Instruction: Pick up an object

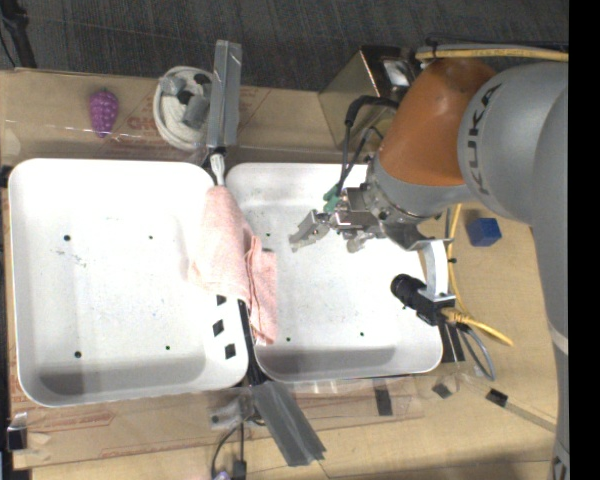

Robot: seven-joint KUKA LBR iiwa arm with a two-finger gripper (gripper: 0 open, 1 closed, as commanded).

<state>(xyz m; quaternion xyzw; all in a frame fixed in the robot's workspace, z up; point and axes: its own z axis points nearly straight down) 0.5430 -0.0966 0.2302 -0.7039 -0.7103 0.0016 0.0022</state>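
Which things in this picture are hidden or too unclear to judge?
- Two-finger gripper, camera view: small and blurred; open or shut is unclear.
- Right white bin: the grey arm covers its right side.
- Pink cloth draped over the rims between the bins: hides what lies beneath.

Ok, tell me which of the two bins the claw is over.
The right bin. The claw hangs above its floor; the left bin lies beyond the pink cloth draped across the shared rims.
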